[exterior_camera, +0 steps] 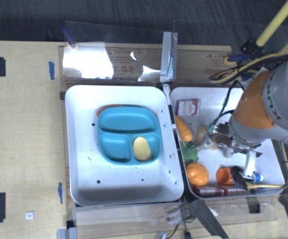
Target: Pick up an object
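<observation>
Pale wooden bench [19, 148] carries two white bins; the pincer [211, 136] hangs low in the right bin [218, 96], whether spread or closed I cannot tell. Candidates crowd at seven o'clock: carrot [183, 128], greens [189, 153], orange fruit [197, 174]. Such clutter risks a glancing, failed grab. A blue tray [119, 128] with a yellow lump [142, 148] fills the left bin [79, 143].

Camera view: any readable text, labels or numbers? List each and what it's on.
None can be read.
Small red-and-white packet in the right bin: printed face, too blurred to read.
Cardboard behind the bins: faint reddish print, illegible under glare.
Blue divided tray in the left bin: no marking visible.
</observation>
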